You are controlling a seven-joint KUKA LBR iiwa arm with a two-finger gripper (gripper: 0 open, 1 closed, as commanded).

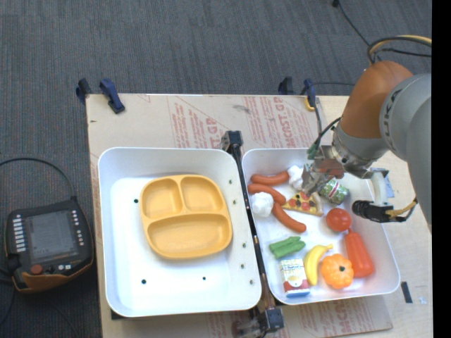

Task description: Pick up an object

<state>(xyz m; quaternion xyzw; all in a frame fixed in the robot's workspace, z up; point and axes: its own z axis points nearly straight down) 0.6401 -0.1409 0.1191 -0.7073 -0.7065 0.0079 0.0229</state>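
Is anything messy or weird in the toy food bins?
Nothing is spilled or broken. One thing looks lopsided: all the toy food is piled in the right bin, while the yellow divided plate in the left bin holds no food.

Robotics lab or test cell, not a home or kitchen. Grey ribbed carpet floor (176, 41) under a printed cardboard-faced bench top (176, 122), with blue clamps (110, 94) at its back corners. Two shallow white plastic bins (113, 189) sit side by side, joined by a black bracket (233, 141). Contents are props: a yellow three-compartment plastic tray (187, 215) in the left bin, toy plastic food (331, 259) in the right. A grey industrial arm with an orange band (377, 111) reaches in from the right. A dark handheld teach pendant with screen and orange trim (48, 241) lies on the floor at left, cable attached.
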